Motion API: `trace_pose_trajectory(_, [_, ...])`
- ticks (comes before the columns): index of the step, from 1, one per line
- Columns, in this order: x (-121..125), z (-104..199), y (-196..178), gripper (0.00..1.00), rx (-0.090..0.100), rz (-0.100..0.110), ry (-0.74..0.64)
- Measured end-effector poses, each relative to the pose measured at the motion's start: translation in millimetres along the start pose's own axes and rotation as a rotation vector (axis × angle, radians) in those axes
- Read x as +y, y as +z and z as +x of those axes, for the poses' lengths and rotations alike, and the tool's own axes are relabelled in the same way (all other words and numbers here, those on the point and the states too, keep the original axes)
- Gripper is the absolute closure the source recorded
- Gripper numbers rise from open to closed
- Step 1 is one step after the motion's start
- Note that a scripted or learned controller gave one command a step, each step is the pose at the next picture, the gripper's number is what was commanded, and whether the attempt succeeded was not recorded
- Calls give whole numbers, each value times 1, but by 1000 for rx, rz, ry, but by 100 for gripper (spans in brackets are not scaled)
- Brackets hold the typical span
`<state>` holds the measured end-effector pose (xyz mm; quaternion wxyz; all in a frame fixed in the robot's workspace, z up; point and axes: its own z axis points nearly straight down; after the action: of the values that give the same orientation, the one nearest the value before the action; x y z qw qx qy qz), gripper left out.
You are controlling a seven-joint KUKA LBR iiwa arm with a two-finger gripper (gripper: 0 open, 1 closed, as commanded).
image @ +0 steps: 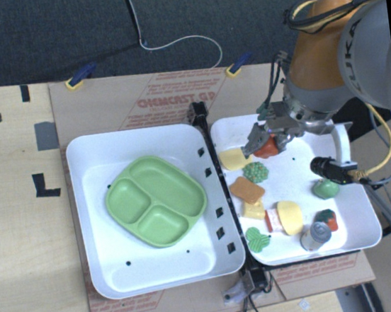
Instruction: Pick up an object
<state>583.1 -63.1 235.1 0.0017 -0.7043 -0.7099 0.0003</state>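
The two-finger gripper (264,143) grips what looks like a small red toy (269,148) — the view is poor. Just left lies a yellow wedge-shaped block (232,159) — below, a green bumpy toy (255,172).

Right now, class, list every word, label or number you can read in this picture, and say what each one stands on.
Red print on the cardboard sheet under the two bins: one line of capitals, too blurred to read.
"UK" or similar, dark letters on the grey arm: partly cut off, not certain.
Small can in the right bin: any label is too small to read.
Green divided tray: no text.
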Motion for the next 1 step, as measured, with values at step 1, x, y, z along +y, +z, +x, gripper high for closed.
trace_pose_trajectory(1, [3,49,-2,100,-1,0,1])
